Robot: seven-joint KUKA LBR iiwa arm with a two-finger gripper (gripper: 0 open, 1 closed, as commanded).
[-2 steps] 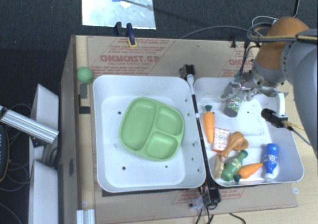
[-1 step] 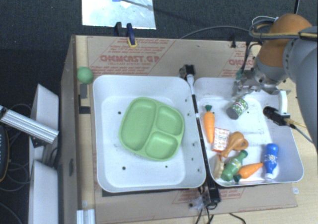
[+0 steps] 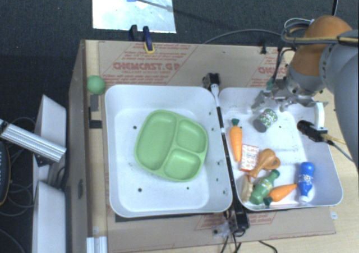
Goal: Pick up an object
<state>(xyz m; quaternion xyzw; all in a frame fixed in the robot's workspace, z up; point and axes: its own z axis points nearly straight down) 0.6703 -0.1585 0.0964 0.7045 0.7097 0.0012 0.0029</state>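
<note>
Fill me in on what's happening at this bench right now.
A grey KUKA arm reaches in from the right, its gripper low over the back of the right bin, just above a small grey-green can. Nothing is visibly lifted. That bin also holds a carrot, a snack packet, a toy chicken drumstick, a green bottle and a blue bottle. The left bin holds a green divided plate.
</note>
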